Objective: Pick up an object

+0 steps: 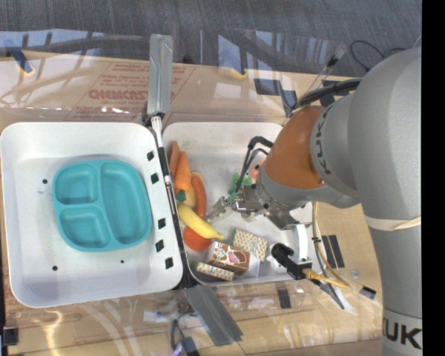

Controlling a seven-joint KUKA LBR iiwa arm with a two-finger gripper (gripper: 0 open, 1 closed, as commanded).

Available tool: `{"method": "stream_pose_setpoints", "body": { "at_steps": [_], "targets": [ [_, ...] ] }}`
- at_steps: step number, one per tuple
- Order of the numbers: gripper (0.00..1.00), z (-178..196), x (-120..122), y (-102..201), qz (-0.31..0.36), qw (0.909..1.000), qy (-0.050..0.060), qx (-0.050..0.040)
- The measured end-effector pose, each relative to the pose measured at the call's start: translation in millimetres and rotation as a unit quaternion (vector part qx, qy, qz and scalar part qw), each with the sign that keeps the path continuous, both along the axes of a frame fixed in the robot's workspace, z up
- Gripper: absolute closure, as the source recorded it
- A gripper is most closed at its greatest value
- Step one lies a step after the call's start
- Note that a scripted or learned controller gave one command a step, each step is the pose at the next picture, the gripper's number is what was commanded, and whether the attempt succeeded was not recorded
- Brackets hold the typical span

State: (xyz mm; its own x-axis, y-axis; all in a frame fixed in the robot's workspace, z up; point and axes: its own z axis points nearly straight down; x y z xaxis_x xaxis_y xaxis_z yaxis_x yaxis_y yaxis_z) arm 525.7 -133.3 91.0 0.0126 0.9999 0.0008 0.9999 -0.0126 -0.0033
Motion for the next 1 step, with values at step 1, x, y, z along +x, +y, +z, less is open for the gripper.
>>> {"method": "stream_pose_setpoints", "body": {
  "at_steps": [1],
  "targets": [
    [0.0, 0.2, -49.6, 37.0, -0.014, 0.9999, 0.0, 0.0001]
  ]
}}
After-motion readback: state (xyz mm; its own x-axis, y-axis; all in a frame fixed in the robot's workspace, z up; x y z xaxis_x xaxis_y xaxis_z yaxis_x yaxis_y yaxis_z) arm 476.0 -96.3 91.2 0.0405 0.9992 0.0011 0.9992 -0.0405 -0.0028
